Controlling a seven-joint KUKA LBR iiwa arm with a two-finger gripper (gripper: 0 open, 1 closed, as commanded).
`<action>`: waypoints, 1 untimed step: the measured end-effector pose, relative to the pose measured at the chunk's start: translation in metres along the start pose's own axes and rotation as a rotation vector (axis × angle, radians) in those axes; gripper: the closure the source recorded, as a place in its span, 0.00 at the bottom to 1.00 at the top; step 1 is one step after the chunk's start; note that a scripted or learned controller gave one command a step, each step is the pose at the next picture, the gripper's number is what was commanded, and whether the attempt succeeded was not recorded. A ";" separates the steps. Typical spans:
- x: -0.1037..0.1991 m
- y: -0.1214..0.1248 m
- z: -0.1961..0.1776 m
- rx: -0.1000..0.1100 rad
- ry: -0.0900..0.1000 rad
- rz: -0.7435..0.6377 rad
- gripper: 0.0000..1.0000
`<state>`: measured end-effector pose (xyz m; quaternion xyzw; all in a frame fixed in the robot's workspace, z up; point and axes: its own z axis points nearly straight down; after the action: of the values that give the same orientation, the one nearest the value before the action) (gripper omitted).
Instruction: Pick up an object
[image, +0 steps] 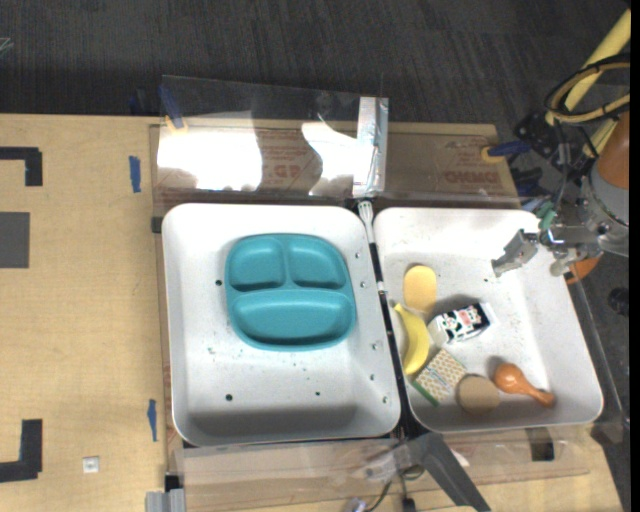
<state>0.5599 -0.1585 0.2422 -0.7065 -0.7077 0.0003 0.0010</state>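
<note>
Camera view — slanted look down on a bench (80, 300) of pale board carrying 2 shallow white bins side by side.

Left bin (190, 380): 1 teal divided plate (290, 292) with 3 compartments, lying flat near the bin's middle, slightly toward the far side. Small dark specks dot the bin floor around it.

Right bin (570, 340): 6 small items gathered along its left and near side.
- Yellow rounded piece (420, 285), nearest the dividing wall, far end of the group.
- Banana (413, 340), lying lengthwise along the left wall, just below the yellow piece and close against it.
- Black-and-white cow toy (460, 322), just beside the banana on its right.
- Speckled tan wedge (440, 375), near the banana's lower end.
- Brown rounded lump (478, 395), just right of the wedge.
- Orange gourd-like piece (520, 382), touching or nearly touching the lump, its narrow end pointing toward the bin's near right corner.

Gripper (520, 252): at the far right part of the right bin, well apart from the group of items, nothing between its fingers; whether they are spread or pressed together cannot be told. The arm (610, 175) enters from the right edge, with yellow and black cables (590, 85) above it.

Behind the bins: 1 clear plastic sheet (260, 150), glare-lit, standing along the far edge. Blue tape marks (134, 172) on the board at left.
</note>
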 end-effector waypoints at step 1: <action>0.039 -0.022 0.123 -0.028 -0.006 -0.060 0.00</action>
<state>0.5374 -0.1192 0.1194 -0.6849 -0.7285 -0.0076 -0.0112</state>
